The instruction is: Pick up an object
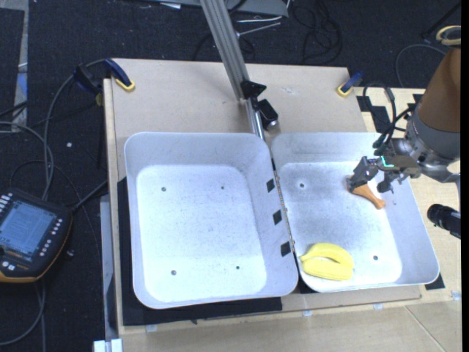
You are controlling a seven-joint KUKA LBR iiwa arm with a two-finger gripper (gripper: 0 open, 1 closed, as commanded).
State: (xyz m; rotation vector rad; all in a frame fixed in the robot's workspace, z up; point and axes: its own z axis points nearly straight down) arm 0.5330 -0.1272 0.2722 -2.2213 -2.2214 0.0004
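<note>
Over the right bin, up toward its two o'clock corner, the gripper hangs low, and an orange object sits right at the tips of the fingers. I cannot tell whether they are apart or closed on it. A yellow banana-shaped piece lies at the bin's six o'clock edge. The left bin sits beside it on the desk.

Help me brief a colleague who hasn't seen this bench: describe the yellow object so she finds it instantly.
Look at the right-hand white bin, the one under the arm. Along its near edge, by the corner next to the other bin, lies a yellow banana-shaped object. The bin's other item, a small orange piece, sits farther back beneath the gripper.
</note>
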